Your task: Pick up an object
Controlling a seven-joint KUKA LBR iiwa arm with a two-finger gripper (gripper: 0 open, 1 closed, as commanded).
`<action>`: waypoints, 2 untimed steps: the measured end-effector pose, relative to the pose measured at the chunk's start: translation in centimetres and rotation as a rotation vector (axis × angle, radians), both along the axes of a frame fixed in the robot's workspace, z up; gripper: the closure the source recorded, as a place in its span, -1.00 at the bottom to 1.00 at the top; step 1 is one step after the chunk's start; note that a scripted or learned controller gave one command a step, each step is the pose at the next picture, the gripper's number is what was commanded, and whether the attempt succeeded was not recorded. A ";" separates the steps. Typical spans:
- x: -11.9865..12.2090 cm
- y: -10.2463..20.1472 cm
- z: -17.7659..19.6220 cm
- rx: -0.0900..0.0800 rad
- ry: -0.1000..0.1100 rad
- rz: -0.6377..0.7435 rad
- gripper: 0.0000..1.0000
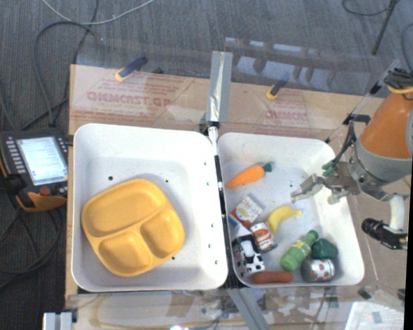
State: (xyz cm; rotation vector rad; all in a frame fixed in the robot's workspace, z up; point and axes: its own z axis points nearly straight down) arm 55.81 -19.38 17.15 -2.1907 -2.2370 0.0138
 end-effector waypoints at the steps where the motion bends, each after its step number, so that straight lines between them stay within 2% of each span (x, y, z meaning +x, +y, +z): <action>1: -0.9 5.1 -7.9 -0.014 -0.032 0.170 -1.00; 2: -4.8 2.9 -8.2 -0.008 -0.031 0.385 -1.00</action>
